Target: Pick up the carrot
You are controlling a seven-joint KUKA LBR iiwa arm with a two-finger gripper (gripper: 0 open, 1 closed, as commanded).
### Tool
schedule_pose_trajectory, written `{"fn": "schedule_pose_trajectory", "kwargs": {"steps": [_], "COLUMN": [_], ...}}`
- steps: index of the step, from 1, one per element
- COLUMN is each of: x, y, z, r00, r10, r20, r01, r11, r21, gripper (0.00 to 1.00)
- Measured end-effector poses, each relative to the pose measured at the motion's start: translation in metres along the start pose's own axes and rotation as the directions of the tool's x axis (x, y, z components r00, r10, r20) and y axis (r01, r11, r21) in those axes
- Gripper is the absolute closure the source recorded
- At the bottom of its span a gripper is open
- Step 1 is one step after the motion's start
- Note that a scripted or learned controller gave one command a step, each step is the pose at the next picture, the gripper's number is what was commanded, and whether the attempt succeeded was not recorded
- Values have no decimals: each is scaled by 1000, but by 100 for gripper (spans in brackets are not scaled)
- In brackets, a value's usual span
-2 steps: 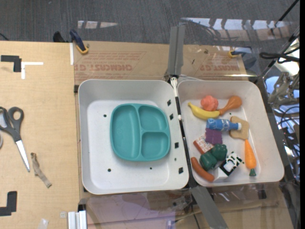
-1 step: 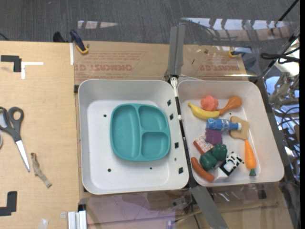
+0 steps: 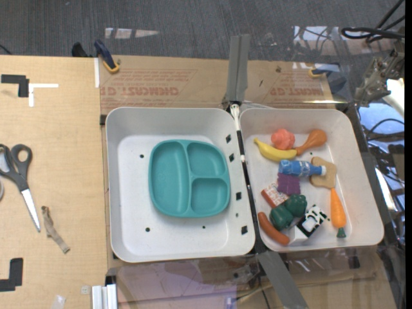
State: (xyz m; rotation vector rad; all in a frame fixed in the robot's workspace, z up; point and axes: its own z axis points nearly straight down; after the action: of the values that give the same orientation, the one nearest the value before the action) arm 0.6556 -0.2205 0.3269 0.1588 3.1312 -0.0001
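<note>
- Where the wooden bench top (image 3: 51,140) lies bare at the far left, a pair of scissors (image 3: 19,172) rests flat with its grey handles toward the far side, and a thin brown strip (image 3: 55,228) lies just to its right.
- Left bin (image 3: 122,118): holds one teal divided plate (image 3: 190,177) with three compartments, set near the middle of the bin floor.
- Right bin (image 3: 360,172), touching the left bin along the shared centre wall: holds a cluster of toy items.
- Far side of the right bin: a yellow banana (image 3: 273,150), a coral lump (image 3: 282,138) just behind it, and an orange-brown drumstick (image 3: 310,140) to their right.
- Middle of the right bin: a blue bottle (image 3: 299,168) lying on its side, a purple block (image 3: 289,184) just below it, and a tan piece (image 3: 325,174) at the bottle's right end.
- Near side of the right bin: a red sausage (image 3: 273,229), a dark green item (image 3: 288,212) and a black-and-white cube (image 3: 312,221).
- Carrot (image 3: 338,210): lies flat close to the right wall of the right bin, just right of the cube, green tip toward the near edge, apart from the tan piece.
- Jaw state of the gripper: cannot be told.
</note>
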Motion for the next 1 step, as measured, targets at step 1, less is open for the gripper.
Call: {"fn": "schedule_pose_trajectory", "kwargs": {"steps": [1], "x": [-1], "y": [0], "z": [4], "r00": [998], "r10": [-59], "r20": [1], "r01": [59], "r11": [998], "r21": [1], "gripper": [100]}}
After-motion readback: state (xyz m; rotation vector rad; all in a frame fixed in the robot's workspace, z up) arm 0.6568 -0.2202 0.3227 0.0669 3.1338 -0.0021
